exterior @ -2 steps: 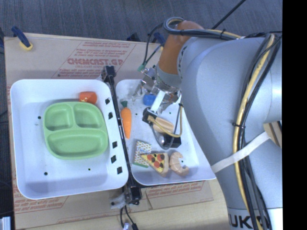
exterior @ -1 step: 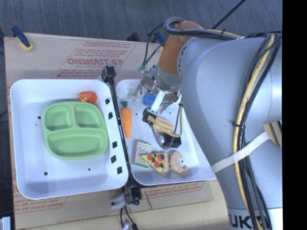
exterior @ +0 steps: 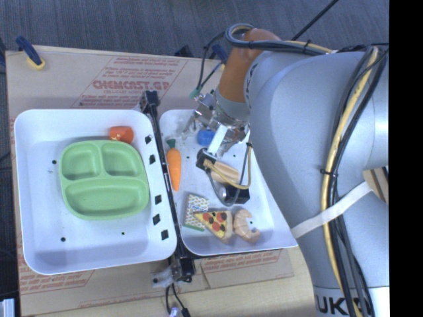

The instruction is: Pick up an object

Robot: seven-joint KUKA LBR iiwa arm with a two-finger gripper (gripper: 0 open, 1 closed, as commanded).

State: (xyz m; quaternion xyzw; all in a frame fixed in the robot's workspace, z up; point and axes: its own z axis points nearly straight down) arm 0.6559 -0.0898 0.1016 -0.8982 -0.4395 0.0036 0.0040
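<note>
The arm is showing broad, smooth grey casing, with an orange band ringing it just above the wrist. Black and yellow cables are running along the grey shell, and a pale strap is crossing it lower down. White letters are showing on the dark base.

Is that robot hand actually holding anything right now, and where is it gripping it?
It cannot be told. The gripper hangs low in the right bin near a small blue object, with no visible hold.
</note>
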